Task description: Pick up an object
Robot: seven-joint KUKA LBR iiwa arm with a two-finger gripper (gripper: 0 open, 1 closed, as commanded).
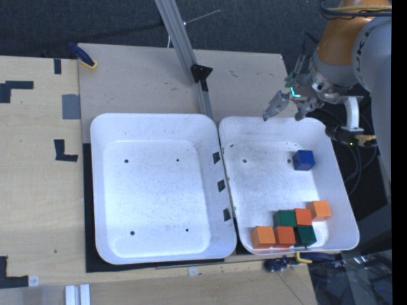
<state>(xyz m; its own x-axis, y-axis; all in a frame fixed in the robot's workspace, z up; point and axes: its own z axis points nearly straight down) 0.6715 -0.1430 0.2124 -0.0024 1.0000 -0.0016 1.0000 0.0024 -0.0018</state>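
Note:
My gripper (287, 108) hangs over the far rim of the right bin (254, 170), its two fingers spread apart with nothing between them. A blue cube (303, 159) lies in the right bin, a short way below and right of the gripper. Along the bin's near edge sits a cluster of blocks: an orange block (262, 236), another orange block (285, 234), a green block (285, 218), a dark green block (306, 234), and an orange block (320, 208) at the right.
The left bin (152, 189) lies beside the right one. A slanted metal bar (181, 37) runs down to the gap between the bins. Cables hang at the right by the arm (356, 37).

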